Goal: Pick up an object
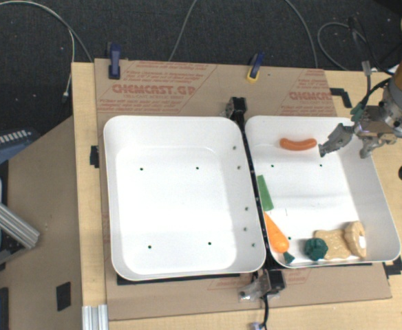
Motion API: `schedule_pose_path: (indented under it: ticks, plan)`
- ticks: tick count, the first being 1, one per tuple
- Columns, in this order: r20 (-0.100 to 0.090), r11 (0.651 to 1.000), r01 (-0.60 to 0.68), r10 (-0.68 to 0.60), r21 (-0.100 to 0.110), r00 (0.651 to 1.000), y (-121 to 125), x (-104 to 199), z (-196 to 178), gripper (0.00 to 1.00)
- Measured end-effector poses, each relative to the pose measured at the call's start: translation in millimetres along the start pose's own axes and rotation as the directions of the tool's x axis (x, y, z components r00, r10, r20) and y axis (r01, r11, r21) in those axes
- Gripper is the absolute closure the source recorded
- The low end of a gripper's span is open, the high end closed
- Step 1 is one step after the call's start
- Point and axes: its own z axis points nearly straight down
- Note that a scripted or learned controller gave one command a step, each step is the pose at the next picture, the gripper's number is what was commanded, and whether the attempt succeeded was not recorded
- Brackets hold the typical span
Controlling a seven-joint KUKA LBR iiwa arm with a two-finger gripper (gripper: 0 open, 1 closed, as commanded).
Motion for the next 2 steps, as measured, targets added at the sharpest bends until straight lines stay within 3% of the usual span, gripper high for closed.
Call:
schedule_pose_path:
  ticks: [1, 2]
  plan:
    - [-0.001, 1.000, -0.001, 0.001, 0.004, 1.000, 34.6, -30.6, 42.3, 0.00]
    - [-0.001, 1.000, 0.001, -0.001, 0.004, 1.000, 101.9, -38.6, 130.8, 0.00]
